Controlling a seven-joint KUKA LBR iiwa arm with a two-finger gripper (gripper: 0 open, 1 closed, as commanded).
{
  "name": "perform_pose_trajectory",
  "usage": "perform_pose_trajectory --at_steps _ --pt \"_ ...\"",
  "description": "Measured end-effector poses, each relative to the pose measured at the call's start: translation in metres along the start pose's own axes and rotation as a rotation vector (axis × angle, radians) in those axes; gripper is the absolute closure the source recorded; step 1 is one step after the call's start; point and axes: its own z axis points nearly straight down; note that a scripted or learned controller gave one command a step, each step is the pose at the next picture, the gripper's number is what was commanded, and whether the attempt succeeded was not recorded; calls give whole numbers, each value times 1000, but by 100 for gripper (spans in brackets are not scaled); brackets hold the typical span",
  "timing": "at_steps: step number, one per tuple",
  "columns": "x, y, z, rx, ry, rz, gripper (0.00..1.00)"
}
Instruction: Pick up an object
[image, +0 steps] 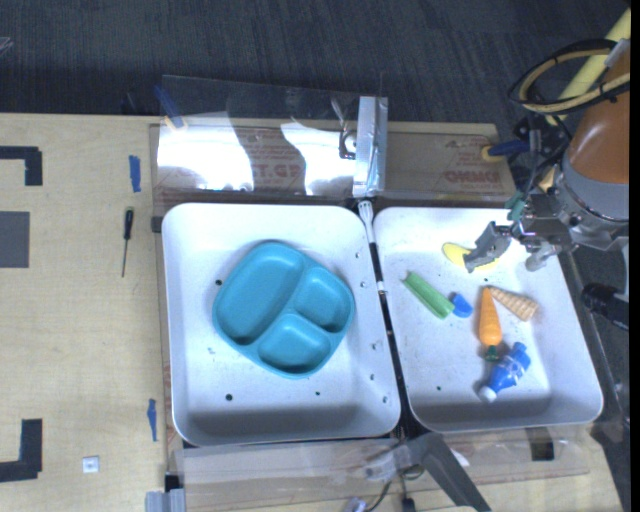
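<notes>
Objects lie in the right bin (575, 400): we see a yellow piece (458, 252), green marker (428, 296), carrot (488, 318), cone (512, 302) and blue bottle (505, 371). Our gripper (512, 246) hangs spread beside the yellow piece, pinching nothing. A blue plate (284, 307) fills the left bin (190, 400).

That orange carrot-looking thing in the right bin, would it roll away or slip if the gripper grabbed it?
The carrot looks rounded and tapered, so a nudge would probably roll it in a curve. Its smooth, plastic-looking surface might slip between fingers. It seems stiff and light, likely a toy.
</notes>
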Motion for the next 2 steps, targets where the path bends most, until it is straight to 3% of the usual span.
perform_pose_trajectory --at_steps 1,2 --pt "32 -35 100 3 1 -170 0" --pt "-14 7 189 -2 -2 -61 0"
